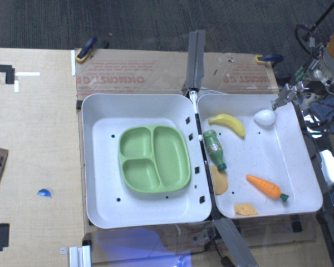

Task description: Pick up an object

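Right, the gripper (282, 98) sits up and to the right of the banana (228, 123), over the far right corner of the right bin (300, 166). Can't make out whether its grip is spread or closed at this angle, and nothing visible is held in it.

Candidates to pick, all lying in the right bin and placed from the banana:
- white egg (264, 117): just right of the banana, near but not touching it. It is the thing closest to the gripper, just below-left of it. Can't tell if the two are in contact.
- green bottle (214, 148): on its side just below the banana, along the bin's left wall, cap end pointing toward the near side.
- tan biscuit (219, 181): further below the banana, touching the bottle's cap end.
- carrot (264, 186): below and right of the banana, well apart from it, leafy end toward the near right.
- yellow wedge (245, 208): furthest below the banana, at the near rim.

Left of the banana, across the divider, the left bin (94, 149) holds a green three-section plate (155, 159), flat in the middle.
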Controlling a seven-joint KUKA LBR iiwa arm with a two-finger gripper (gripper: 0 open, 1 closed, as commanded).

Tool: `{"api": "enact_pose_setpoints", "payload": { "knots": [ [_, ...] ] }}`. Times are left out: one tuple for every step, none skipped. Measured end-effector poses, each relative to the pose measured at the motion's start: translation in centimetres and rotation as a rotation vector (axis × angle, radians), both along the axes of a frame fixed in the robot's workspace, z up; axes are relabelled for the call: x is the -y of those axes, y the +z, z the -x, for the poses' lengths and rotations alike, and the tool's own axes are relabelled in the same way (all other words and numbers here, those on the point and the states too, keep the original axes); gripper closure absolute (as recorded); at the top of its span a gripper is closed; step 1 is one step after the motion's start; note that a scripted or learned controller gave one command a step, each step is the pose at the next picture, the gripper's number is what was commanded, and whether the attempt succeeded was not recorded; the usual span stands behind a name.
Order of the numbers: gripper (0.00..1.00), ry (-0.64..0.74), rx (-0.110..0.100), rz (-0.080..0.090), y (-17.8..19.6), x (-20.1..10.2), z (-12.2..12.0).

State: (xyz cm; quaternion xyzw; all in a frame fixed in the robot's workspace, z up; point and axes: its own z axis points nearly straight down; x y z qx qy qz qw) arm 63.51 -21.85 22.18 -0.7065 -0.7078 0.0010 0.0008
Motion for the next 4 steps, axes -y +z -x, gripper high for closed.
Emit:
{"api": "enact_pose_setpoints", "payload": {
  "knots": [
    [0.00,0.051,0.005,0.002,-12.7,-5.2,-2.4],
    [0.00,0.159,0.002,0.000,-12.9,-7.2,2.0],
    [0.00,0.207,0.000,0.000,-13.0,-12.2,0.7],
    [0.00,0.276,0.002,0.000,-13.0,-6.9,5.2]
  ]
}}
